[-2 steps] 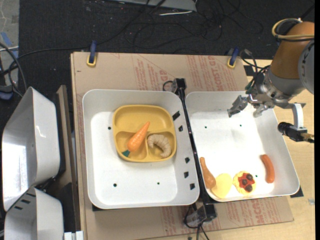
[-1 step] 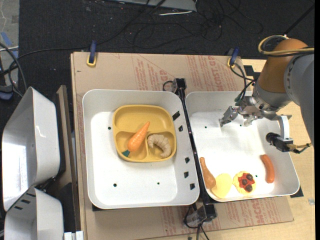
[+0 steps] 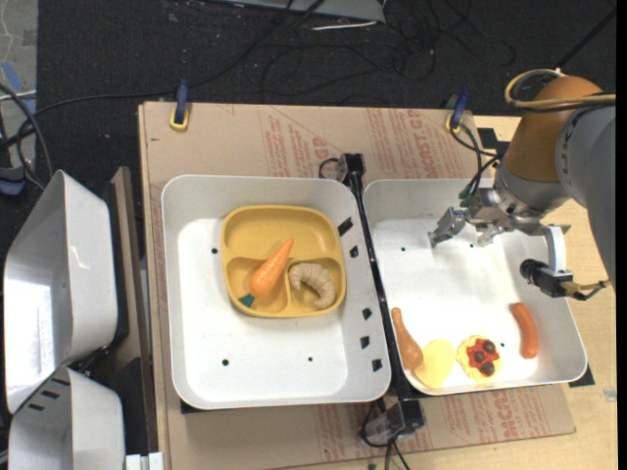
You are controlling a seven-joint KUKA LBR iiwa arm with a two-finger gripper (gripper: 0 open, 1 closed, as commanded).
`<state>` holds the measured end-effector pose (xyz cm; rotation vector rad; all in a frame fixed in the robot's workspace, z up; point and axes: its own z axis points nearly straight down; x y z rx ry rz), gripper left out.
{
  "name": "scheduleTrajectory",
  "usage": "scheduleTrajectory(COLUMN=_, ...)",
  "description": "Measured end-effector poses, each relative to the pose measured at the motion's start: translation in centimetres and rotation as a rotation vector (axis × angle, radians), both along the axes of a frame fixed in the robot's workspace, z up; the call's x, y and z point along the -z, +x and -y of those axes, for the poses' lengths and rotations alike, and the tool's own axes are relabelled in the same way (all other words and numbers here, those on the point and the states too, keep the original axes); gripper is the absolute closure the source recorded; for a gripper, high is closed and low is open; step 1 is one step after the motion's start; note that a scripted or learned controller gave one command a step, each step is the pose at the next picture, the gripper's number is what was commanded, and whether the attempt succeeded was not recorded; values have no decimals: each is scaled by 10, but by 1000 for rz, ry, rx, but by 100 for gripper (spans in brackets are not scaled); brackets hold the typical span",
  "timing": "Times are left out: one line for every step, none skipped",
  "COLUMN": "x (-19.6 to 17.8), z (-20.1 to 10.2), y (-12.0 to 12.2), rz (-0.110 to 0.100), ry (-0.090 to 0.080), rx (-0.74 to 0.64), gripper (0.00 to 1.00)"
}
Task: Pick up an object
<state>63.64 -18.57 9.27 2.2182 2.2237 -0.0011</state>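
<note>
Gripper [image 3: 453,225] sits over the far part of the right bin [image 3: 431,262], nothing between its fingers. Near edge of that bin: chicken drumstick [image 3: 406,338], yellow piece [image 3: 438,360], pizza slice [image 3: 480,355], sausage [image 3: 526,329]. Left bin [image 3: 196,292]: yellow divided plate [image 3: 282,225] holding carrot [image 3: 271,268] and shrimp [image 3: 314,282].

Single fixed overhead camera, slanted downward, mid-distance, both white bins [image 3: 196,292] framed, arm [image 3: 563,140] entering from right
</note>
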Motion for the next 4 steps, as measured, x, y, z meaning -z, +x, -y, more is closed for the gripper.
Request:
scheduleTrajectory(x=-11, z=0, y=1, rz=3, ry=-1, rx=-1, gripper=100)
scheduleTrajectory(x=-75, z=-1, y=3, rz=6, ry=-1, rx=0, gripper=100)
scheduleTrajectory(x=-119, z=-3, y=9, rz=5, ry=-1, rx=-1, gripper=100)
scheduleTrajectory(x=-163, z=-4, y=7, rz=6, ry=-1, rx=-1, gripper=100)
